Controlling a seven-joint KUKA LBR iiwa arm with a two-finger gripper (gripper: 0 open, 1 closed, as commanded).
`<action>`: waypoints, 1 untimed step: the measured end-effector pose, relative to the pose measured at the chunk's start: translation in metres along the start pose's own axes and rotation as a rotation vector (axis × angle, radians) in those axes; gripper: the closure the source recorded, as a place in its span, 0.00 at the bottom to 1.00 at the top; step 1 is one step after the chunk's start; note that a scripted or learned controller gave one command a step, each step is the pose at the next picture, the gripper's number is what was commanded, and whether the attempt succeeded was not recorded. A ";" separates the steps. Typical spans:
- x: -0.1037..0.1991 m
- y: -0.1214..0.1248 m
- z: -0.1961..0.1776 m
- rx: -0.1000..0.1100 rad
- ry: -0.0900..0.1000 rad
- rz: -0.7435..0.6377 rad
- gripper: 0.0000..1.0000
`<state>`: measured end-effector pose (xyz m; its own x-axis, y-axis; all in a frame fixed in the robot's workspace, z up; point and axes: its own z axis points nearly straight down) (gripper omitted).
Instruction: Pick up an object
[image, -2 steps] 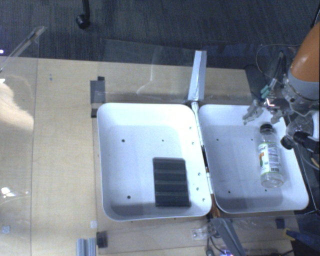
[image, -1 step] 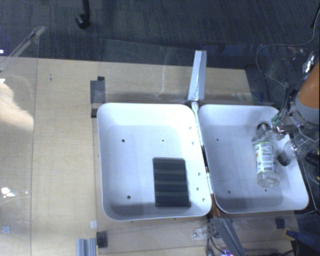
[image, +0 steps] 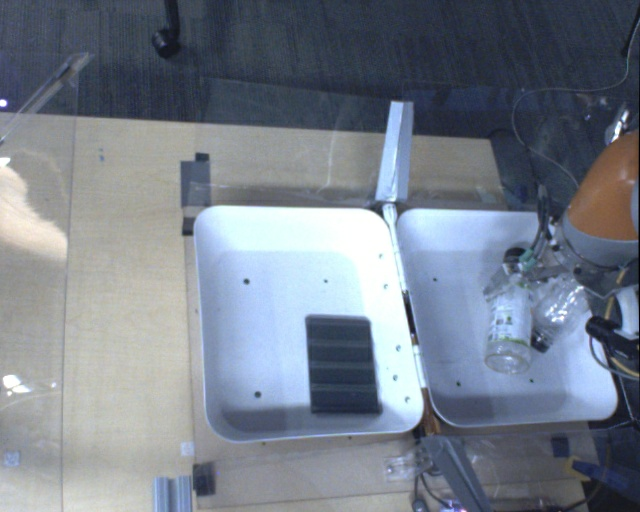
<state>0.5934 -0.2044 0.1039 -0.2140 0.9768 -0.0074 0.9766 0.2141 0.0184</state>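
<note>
A clear plastic bottle (image: 507, 331) lies in the right bin (image: 450, 390), its neck pointing up toward the gripper. A crumpled clear plastic piece (image: 557, 304) lies just right of it. My gripper (image: 527, 263) hangs low over the right bin at the bottle's upper end, under the grey wrist and orange band (image: 608, 190). Whether it touches the bottle is unclear. A black ribbed block (image: 343, 364) rests flat in the left bin (image: 240, 250), toward its front.
A metal divider post (image: 394, 155) stands behind the seam between the two bins. Cables (image: 612, 345) trail at the right edge beside the right bin. Wooden bench top (image: 100, 330) spreads to the left.
</note>
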 end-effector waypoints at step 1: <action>0.026 -0.030 0.001 -0.022 -0.018 -0.123 0.00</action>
<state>0.5589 -0.1852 0.1021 -0.3312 0.9431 -0.0288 0.9425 0.3322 0.0380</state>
